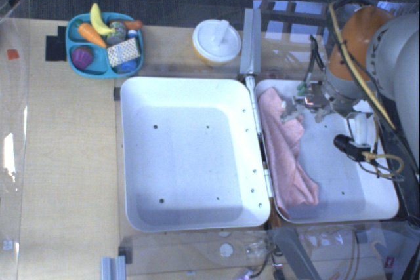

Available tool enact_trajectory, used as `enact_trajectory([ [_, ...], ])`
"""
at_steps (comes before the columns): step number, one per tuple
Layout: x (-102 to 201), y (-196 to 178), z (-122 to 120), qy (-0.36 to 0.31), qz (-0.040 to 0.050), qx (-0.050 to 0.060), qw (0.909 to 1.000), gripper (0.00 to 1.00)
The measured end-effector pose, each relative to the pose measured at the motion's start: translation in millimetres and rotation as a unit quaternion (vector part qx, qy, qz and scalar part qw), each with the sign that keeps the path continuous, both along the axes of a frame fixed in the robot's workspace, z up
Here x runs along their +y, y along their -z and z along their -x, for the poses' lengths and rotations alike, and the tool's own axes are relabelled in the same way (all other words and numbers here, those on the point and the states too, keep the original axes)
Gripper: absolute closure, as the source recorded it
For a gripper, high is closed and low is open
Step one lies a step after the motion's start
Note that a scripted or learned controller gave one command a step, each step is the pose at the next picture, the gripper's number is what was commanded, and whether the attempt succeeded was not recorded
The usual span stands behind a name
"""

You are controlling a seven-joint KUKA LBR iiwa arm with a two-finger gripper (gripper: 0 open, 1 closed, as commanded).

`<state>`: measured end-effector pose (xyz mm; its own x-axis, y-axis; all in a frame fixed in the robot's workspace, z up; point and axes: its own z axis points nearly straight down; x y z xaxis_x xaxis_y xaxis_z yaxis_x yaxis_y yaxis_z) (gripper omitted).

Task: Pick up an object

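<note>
A pink cloth (pixel 286 149) lies long and crumpled along the left side of the right bin (pixel 367 203). The gripper (pixel 300 106) is low over the cloth's top end, at the right of the frame. The left bin (pixel 190 147) sits just beside.

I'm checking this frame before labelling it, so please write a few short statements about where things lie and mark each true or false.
1. The pink cloth lies in the right-hand white bin, along its left side. True.
2. The left-hand white bin holds the cloth. False: the cloth is in the right-hand bin.
3. The blue divided tray of toy food sits on the bench outside both bins, at the far left. True.
4. The white lidded cup on a yellow base stands inside the right-hand bin. False: it stands on the bench beyond the bins.
5. The robot's hand is over the upper end of the cloth. True.
</note>
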<state>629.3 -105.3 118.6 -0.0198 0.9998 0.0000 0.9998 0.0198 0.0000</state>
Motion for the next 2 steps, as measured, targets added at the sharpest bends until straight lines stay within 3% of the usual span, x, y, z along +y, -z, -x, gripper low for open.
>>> enact_trajectory([
  [1,17,29,6,-0.057,0.0008,-0.006,0.9984,0.00],
  [2,18,16,3,-0.057,0.0010,-0.009,0.9983,1.00],
])
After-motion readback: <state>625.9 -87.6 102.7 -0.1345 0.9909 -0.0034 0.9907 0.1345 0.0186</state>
